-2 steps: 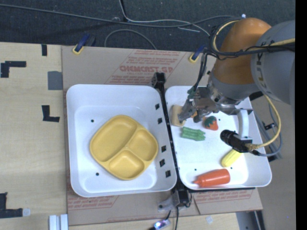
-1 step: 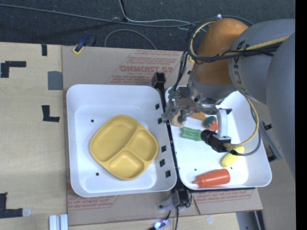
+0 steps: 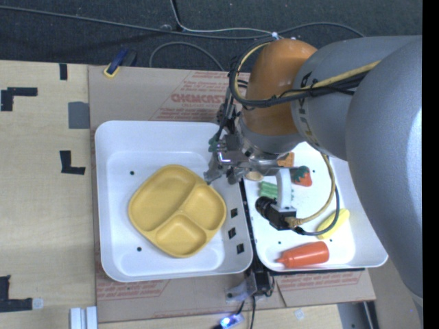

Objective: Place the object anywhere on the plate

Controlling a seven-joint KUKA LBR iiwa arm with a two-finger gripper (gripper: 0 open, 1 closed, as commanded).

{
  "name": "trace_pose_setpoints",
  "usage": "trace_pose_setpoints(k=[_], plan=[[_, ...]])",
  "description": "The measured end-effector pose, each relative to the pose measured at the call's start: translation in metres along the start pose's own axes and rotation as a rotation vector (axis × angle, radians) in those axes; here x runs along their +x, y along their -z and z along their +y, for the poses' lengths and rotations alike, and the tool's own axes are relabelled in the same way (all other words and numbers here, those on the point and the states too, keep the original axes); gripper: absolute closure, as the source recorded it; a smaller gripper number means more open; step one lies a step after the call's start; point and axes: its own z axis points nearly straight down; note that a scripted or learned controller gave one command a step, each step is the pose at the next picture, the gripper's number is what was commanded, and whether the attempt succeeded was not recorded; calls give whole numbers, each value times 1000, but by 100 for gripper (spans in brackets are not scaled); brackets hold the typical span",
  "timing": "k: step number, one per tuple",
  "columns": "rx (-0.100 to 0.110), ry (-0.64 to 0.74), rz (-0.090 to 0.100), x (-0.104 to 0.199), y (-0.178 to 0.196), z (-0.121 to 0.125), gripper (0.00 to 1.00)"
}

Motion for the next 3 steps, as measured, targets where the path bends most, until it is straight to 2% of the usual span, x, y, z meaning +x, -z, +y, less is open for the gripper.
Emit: trace_pose_setpoints(k=[1,2,3], plan=[[-2,-1,0,29,8,-5,100],[-1,-3,-2,29,-6,4,100],[-1,-4,-2,29,-6,4,0]])
